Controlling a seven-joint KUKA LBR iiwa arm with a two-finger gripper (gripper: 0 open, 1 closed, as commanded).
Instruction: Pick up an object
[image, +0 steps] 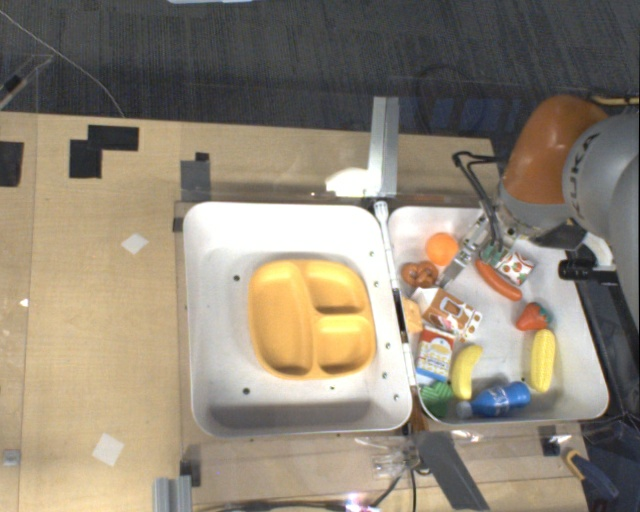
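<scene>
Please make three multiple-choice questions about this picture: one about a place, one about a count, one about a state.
1. Where does the yellow divided tray lie?
A. left bin
B. right bin
C. bare bench

2. How many compartments does the tray have?
A. one
B. three
C. six

3. How does the blue bottle rest?
A. upright
B. on its side
C. hanging from the gripper

Answers: 1 A, it sits in the middle of the left bin. 2 B, one long and two small. 3 B, it lies flat in the right bin.

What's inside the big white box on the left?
Inside the left bin sits one yellow tray with three compartments, each holding nothing. Whatever lies under the tray is covered, so I cannot tell.
</scene>
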